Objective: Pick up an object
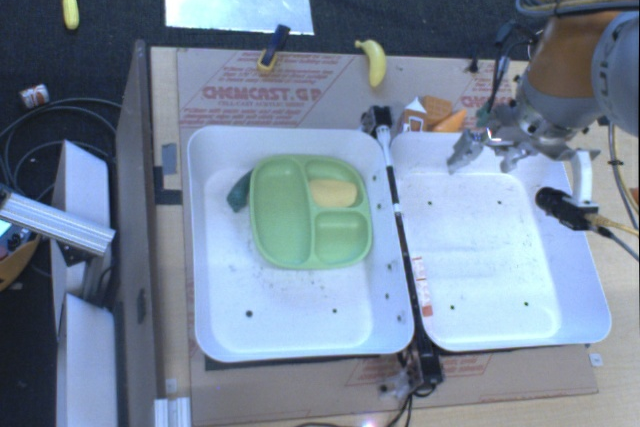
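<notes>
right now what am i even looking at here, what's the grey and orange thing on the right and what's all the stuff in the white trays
That is a robot arm, grey with an orange band, reaching in from the right. One fixed camera looks down on the bench at a slant. The arm's two-finger gripper hovers over the far edge of the right shallow white bin; nothing shows between its fingers. The left white bin holds a green divided plastic plate with a pale yellow piece in one compartment and a dark teal item beside the plate. A yellow toy banana lies on the cardboard behind the bins.
</notes>
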Tool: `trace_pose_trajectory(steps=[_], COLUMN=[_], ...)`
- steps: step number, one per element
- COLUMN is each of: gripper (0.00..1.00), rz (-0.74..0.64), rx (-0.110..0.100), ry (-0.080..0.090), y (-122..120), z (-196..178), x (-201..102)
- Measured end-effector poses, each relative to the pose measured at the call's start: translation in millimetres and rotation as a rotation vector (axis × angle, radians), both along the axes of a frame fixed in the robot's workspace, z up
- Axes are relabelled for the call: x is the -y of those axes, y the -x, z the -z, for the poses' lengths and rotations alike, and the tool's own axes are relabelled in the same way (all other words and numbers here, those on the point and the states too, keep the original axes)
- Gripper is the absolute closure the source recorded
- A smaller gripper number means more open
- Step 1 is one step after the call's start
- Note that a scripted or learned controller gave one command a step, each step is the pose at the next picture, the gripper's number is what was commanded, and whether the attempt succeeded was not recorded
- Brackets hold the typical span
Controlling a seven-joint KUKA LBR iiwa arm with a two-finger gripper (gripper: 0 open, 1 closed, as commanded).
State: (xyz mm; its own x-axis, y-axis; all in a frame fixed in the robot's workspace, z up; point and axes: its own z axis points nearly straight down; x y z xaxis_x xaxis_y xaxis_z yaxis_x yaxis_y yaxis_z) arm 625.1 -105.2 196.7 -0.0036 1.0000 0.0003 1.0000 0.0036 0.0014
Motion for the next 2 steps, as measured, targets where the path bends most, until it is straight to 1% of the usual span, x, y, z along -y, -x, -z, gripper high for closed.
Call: trace_pose_trajectory(steps=[1,2], gripper=[0.0,0.0], rz=[-0.002,0.003], rx=[-0.004,0.005], ry=[-0.001,0.001], y=[-3,-32], z=[118,111], x=[-16,17])
